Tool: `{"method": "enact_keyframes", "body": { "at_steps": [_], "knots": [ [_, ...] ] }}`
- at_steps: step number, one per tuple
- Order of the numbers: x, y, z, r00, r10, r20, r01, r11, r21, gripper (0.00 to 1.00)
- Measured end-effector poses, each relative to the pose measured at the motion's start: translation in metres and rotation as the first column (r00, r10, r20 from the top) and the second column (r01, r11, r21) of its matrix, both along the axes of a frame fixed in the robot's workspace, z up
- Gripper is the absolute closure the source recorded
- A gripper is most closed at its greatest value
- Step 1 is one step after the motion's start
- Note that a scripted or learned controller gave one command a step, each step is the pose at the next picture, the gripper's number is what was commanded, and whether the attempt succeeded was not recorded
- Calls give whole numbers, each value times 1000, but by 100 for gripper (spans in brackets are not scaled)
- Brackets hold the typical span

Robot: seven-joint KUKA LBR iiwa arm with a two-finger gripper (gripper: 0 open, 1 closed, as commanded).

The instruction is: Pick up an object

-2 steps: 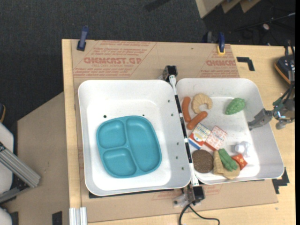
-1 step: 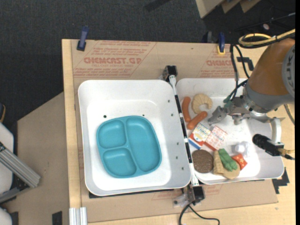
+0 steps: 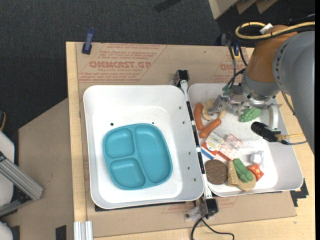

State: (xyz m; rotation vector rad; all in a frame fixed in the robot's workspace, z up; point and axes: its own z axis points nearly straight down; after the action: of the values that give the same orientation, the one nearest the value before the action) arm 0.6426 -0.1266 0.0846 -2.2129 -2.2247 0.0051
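Note:
The right bin holds several small items. An orange-brown sausage and an orange stick lie near its left wall. A green lump sits toward the back. My gripper hangs low over the back of this bin, just right of the sausage and left of the green lump. Nothing is visibly held in it. A printed packet lies mid-bin. A brown round patty and a bread piece with a green item rest at the front.
The left bin holds a teal divided plate. A small red piece and a pale scrap lie at the right bin's front right. The grey arm with its orange band spans the back right.

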Motion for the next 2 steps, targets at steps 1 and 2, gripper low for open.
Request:
{"method": "enact_keyframes", "body": {
  "at_steps": [1,2],
  "knots": [
    [0,-1,15,1000,-3,5,3,1000,0,100],
    [0,-1,14,1000,-3,4,3,1000,0,0]
  ]
}}
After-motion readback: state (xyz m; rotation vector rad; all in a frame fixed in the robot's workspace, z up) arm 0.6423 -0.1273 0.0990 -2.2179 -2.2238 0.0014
